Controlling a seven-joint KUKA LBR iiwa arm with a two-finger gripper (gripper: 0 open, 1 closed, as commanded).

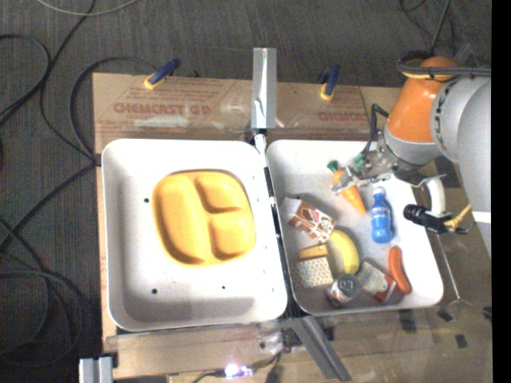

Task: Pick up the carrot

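The carrot (352, 191), small and orange with a green top, lies in the upper middle of the right bin (299, 162). My gripper (364, 167) reaches in from the right and sits low just above the carrot's upper end, touching or nearly touching it. The grey arm with its orange band (415, 118) covers the bin's upper right corner.
Just right of the carrot lies a blue bottle (382, 219). Further down are a snack carton (311, 220), a yellow fruit (344, 250), a waffle piece (314, 271), a can (344, 290) and a red sausage (399, 270). The left bin (128, 238) holds a yellow divided tray (206, 216).
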